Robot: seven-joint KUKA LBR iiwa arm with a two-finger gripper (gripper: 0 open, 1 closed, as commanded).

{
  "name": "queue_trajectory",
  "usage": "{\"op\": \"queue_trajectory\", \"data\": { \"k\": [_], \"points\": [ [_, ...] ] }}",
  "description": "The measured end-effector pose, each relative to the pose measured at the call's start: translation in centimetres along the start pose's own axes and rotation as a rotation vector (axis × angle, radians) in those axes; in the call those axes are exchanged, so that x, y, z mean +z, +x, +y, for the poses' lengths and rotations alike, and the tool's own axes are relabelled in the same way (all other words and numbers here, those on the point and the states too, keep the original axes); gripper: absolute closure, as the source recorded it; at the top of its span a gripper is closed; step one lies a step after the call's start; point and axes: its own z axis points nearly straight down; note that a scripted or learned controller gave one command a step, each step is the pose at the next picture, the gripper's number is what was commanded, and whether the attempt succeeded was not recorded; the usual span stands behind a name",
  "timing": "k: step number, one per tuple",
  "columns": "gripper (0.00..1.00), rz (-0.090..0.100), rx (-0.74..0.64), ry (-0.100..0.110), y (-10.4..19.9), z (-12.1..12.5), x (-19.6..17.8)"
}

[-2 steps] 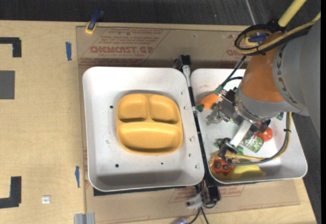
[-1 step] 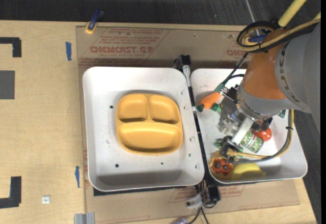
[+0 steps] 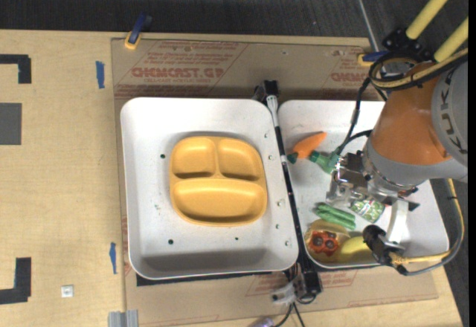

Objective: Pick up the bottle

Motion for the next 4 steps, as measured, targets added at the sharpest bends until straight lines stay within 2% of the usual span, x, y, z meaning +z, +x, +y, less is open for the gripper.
{"op": "queue_trajectory", "data": {
  "k": [1,2,3,4],
  "points": [
    [1.00,0.000,-0.156,-0.001,-5.9,1.8,7.4],
    [0.00,0.000,-0.157,-0.001,-5.8,1.8,7.4],
    [0.00,0.002,0.063,-0.013,-4.4,6.3,9.5],
    [1.00,0.005,0.063,-0.021,-4.2,6.5,8.3]
  ]
}}
